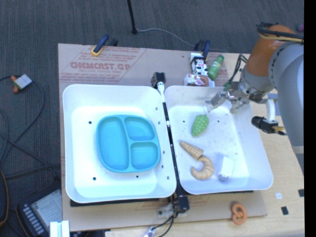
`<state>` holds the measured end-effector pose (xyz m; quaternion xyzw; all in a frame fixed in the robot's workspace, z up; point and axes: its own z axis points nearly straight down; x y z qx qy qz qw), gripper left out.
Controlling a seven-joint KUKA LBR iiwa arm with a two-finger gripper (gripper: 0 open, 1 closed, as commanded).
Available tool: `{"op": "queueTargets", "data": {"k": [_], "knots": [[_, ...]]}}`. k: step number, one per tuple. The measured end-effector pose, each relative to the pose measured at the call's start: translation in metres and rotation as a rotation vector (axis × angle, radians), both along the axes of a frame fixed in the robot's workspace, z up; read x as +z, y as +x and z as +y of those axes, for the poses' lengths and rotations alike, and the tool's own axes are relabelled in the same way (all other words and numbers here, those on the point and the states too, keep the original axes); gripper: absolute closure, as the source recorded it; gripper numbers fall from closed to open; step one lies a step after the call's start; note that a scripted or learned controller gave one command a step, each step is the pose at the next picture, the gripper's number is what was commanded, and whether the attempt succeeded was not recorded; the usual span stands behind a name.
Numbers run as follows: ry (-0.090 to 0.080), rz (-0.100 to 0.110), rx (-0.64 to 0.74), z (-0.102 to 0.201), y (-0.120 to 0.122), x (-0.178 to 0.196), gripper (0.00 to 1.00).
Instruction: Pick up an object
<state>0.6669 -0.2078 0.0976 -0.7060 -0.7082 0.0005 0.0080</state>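
The claw point(224, 101) hovers over the right bin point(256, 167), fingers spread, gripping nothing. Green grapes point(199, 125) sit just below-left.

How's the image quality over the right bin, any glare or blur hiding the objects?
Camera view: right bin is bright and slightly washed out, so the white block blends into it; green grapes and croissant read clearly; the gripper looks soft.

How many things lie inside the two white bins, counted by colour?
Blue: 1, the divided plate
Green: 1, the grape bunch
Tan: 2, the cone and the croissant
White: 1, the small block
Total: 5
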Motion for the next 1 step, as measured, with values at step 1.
{"op": "queueTargets", "data": {"k": [1], "knots": [[-0.01, -0.012, 0.0, 0.0889, -0.0394, 0.006, 0.0]]}}
